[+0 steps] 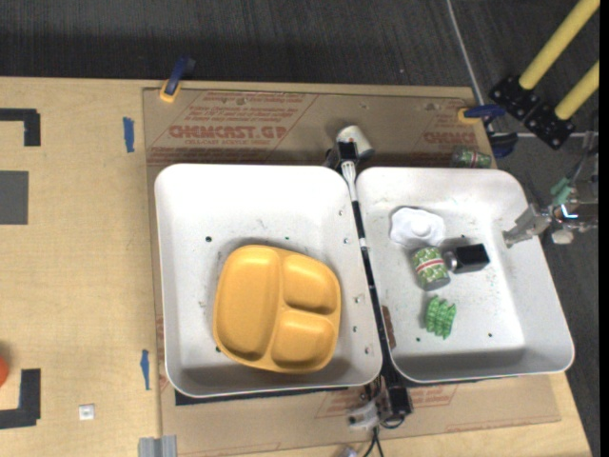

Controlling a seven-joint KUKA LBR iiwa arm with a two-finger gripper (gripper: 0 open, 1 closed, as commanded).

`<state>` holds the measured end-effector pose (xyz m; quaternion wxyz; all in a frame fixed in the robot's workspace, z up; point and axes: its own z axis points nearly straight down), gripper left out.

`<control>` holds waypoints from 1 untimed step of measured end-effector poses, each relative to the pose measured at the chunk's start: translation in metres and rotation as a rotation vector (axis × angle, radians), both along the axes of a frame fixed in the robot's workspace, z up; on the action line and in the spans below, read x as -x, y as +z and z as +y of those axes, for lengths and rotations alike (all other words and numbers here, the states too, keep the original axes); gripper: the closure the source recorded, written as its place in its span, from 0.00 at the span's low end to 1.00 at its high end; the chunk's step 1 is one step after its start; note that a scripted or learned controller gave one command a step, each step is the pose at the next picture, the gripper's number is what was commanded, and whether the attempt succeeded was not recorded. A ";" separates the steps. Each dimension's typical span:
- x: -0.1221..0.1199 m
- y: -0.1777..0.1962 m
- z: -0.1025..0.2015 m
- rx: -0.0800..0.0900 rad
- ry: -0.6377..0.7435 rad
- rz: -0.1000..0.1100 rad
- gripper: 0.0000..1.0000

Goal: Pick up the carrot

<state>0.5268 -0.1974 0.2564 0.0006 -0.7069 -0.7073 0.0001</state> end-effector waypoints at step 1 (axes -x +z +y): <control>0.048 -0.171 0.045 -0.001 -0.521 0.001 0.00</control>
